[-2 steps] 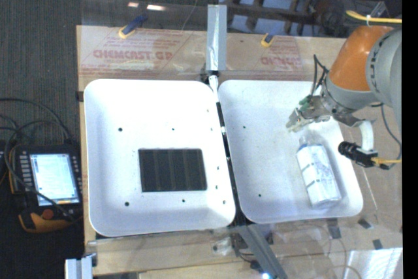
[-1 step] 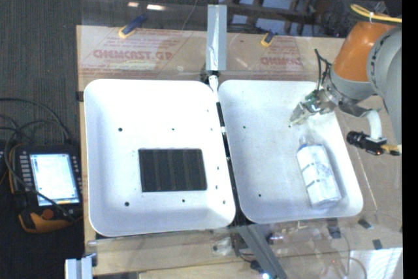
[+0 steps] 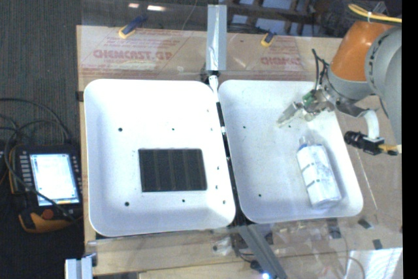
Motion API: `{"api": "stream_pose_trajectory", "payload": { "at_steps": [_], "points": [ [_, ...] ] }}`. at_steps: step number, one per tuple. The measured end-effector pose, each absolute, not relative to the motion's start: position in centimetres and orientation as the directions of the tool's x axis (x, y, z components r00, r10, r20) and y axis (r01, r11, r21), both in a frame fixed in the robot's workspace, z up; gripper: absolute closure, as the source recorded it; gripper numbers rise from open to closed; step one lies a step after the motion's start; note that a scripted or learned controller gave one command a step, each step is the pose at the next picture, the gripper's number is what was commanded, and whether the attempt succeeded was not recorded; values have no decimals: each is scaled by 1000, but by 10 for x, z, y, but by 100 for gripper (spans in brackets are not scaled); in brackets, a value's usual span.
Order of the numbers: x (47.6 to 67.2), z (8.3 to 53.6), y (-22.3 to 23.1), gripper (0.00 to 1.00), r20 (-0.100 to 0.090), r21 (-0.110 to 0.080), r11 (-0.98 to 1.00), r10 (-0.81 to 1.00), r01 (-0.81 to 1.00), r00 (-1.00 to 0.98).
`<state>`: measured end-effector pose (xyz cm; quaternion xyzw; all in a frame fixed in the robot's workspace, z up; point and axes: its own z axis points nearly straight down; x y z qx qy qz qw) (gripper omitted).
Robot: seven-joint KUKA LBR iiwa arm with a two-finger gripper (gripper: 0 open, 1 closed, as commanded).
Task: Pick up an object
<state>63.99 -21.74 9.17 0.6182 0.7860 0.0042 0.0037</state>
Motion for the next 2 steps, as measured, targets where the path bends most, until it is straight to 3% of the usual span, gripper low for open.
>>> {"api": "stream_pose_trajectory", "payload": {
  "at_steps": [1,2],
  "points": [
    [581,92,-217,0,-10,12,363,932,932,-363],
    [611,93,-215,0,6,11,101,995,995,-101]
  ]
}}
